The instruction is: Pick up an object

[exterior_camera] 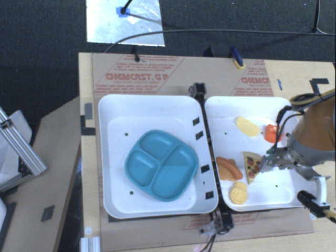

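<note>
Corn cob (238, 193) sits at the near edge of my right bin (278, 201), with hot dog (229, 168) and pizza slice (252, 165) just behind. My gripper (269, 160) is low, right by the pizza; can't tell its grip state. The arm reaches in from the right, wrist bent down. Risk: flat slice slipping away, or nudging the hot dog.

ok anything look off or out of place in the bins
Nothing is spilled or damaged. The blue divided plate sits skewed in the left bin; the toy foods lie scattered in the right bin, the pizza slice beside the hand.
</note>
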`<state>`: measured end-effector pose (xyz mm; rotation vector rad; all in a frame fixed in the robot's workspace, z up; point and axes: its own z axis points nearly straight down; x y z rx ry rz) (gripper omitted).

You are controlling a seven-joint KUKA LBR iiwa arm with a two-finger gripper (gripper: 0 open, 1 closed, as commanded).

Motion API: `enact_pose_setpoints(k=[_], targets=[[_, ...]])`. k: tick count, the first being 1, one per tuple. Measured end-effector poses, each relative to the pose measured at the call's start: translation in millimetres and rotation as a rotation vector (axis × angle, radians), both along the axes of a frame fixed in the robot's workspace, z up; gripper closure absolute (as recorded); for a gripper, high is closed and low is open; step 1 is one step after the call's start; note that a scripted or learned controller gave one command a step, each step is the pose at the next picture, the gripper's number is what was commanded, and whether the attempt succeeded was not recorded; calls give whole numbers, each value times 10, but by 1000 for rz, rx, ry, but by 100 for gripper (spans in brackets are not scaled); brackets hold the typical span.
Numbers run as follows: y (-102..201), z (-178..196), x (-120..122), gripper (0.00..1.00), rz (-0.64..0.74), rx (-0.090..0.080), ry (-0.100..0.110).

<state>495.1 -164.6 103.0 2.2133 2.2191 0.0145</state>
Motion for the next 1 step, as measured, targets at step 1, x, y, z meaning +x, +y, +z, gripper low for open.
enact_pose_setpoints(k=[1], targets=[[27,489,-73,100,1,-3,7]])
